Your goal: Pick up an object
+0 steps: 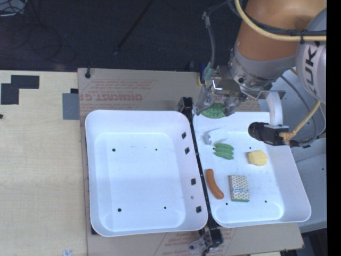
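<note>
At 12 o'clock of the right bin [298, 209], the gripper [216, 104] pinches a green toy [214, 111]: probably light, rigid; edge hold looks insecure.

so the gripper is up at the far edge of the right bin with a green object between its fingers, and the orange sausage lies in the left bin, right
Not quite. The camera view shows the orange sausage in the right bin, near the divider, not the left one. The gripper is at that bin's far edge with a green object between its fingers.
</note>
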Tool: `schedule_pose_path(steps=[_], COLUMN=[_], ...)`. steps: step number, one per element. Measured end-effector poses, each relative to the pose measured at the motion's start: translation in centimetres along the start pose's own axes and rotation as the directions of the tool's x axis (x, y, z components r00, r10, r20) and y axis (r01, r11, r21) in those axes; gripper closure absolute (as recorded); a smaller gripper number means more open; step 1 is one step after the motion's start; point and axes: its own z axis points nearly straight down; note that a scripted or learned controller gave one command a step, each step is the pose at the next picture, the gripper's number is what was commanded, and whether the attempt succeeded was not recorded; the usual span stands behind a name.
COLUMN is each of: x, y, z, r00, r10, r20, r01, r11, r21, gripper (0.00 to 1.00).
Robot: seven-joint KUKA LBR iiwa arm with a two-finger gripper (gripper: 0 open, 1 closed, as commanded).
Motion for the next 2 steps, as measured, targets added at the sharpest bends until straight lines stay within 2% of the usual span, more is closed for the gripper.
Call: schedule_pose_path(steps=[1, 2], x=[6.0, 11.3], y=[3.7, 6.8], z=[1.8, -2.4], r00=[1.000, 1.000], r10=[-0.010, -0.009], r20=[-0.002, -0.003], r01=[0.010, 0.009], r11=[1.000, 1.000], r21=[0.005, 0.002], gripper=[1.00, 1.00])
